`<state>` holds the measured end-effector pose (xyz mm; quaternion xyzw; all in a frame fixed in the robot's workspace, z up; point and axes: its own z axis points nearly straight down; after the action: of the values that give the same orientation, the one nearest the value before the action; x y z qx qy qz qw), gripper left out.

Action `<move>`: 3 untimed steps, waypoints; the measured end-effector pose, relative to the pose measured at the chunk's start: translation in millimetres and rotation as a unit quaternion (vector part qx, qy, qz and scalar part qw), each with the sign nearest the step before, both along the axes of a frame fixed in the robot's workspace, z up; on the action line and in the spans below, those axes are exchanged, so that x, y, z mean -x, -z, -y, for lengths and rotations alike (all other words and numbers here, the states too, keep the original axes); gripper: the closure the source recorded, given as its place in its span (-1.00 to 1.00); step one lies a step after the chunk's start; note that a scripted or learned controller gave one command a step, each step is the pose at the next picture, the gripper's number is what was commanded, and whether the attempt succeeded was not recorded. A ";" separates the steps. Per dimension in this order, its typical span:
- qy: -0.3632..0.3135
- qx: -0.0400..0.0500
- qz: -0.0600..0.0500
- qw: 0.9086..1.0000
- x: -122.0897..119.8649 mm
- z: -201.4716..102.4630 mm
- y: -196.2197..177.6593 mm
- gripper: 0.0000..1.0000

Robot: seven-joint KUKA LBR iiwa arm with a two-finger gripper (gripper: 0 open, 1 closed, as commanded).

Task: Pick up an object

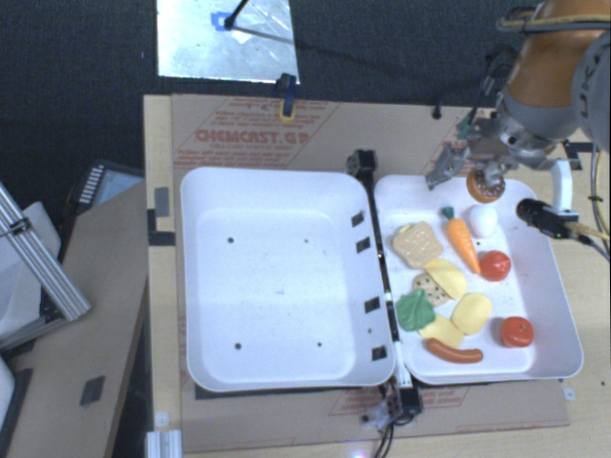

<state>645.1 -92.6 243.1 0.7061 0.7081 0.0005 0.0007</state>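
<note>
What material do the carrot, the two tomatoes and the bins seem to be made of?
Carrot: probably moulded plastic, smooth uniform orange, toy-like green top.
Tomatoes: likely plastic too, glossy red with small highlights.
Bins: seemingly thin formed plastic, matte white, rounded corners and raised rims.

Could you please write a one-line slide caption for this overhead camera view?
Gripper poised above the right bin's far edge, near a donut, carrot and other toy foods.

Desk: your tan wooden desk (115,256) carries a printed cardboard sheet (258,132).
Behind: a shiny square foil sheet (224,27).
Clamp: yellow-blue clamp (286,98) on the cardboard's far edge.
</note>
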 end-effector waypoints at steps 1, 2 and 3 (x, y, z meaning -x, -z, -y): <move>-0.004 -0.001 0.003 1.000 -25.5 -70.1 -48.2 -1.00; -0.003 -0.002 -0.005 1.000 -21.2 -134.8 65.8 -1.00; 0.000 -0.005 0.000 1.000 -6.2 -183.1 86.3 -1.00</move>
<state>651.3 90.5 156.8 0.7060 0.7082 0.0043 -0.0031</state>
